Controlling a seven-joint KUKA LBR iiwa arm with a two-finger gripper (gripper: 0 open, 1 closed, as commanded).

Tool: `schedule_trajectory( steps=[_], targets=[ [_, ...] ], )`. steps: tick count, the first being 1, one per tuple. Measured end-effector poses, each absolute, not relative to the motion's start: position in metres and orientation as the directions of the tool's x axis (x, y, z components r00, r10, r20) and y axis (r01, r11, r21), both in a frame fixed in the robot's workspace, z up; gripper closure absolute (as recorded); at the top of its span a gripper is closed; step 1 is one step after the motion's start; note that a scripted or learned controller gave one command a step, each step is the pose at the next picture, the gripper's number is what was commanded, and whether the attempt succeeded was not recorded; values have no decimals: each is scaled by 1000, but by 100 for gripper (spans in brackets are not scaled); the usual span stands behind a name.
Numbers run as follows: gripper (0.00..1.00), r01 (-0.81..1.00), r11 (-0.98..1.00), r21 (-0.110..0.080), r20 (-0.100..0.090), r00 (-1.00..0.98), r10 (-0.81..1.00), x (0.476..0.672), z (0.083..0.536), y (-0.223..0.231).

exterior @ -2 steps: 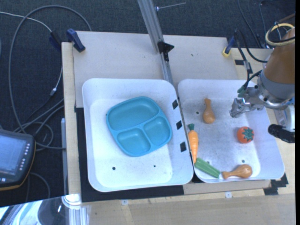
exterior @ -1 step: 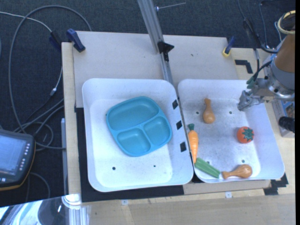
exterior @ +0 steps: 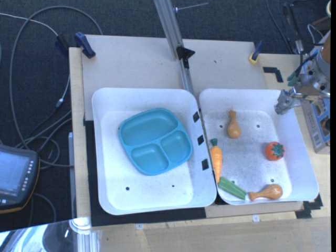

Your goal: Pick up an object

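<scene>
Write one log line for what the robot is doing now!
claw: over right bin's upper right rim, nothing seen held | right white bin: red toy tomato, orange toy carrot, two tan toy drumsticks | left white bin: blue divided plastic plate

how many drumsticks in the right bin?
2. One drumstick lies near the bin's upper middle, left of the gripper. The other drumstick lies by the lower rim, right of the carrot's green end.
</scene>
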State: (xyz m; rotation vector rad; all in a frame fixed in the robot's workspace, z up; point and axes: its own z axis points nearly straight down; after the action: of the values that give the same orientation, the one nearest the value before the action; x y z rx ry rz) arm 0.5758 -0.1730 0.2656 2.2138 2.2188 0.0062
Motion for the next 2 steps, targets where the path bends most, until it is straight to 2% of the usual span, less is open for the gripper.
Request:
schedule_trajectory(
  steps=[1, 2],
  targets=[
    [100, 1000, 6, -2, 3, -6, 1000, 575, 251, -120],
    [100, 1000, 8, -1, 4, -8, 1000, 576, 256, -61]
  ],
)
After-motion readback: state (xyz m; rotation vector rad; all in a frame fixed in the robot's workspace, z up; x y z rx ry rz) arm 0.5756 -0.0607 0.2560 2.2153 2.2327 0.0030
